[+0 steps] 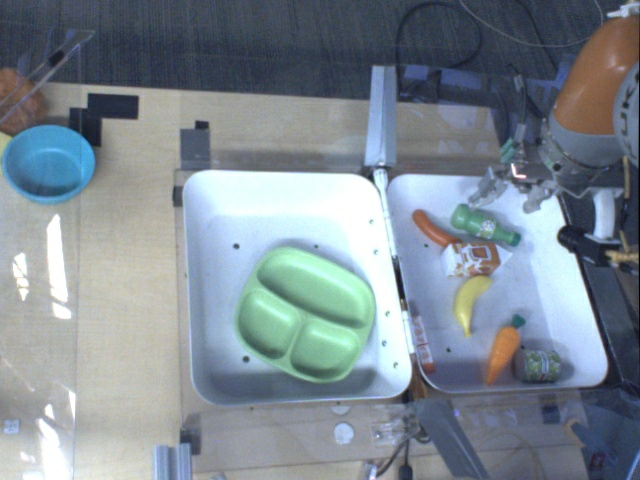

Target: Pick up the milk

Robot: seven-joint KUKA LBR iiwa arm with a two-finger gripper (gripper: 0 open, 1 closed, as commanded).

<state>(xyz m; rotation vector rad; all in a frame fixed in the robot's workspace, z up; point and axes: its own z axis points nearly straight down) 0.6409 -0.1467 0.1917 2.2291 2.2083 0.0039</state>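
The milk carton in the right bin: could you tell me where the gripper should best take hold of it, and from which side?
Probably from above, closing across the milk carton's flat body. It lies on its side between the sausage, the green bottle and the banana, which crowd its ends. The gripper is above the bin's far edge.

Two shallow white bins side by side. Left white bin (205, 268): green three-compartment plastic tray (305, 313), tilted.

Right white bin (575, 298): small white-and-brown milk carton (472, 259) near centre; red sausage (434, 229) at 10 o'clock from it, green bottle (484, 224) at 12, yellow banana (470, 302) at 6, orange carrot (502, 350) and small green-labelled can (540, 365) at 5.

Two-finger gripper (512, 190) above bin's far edge, fingers spread, nothing between.

Blue bowl (48, 162) far left on bench.
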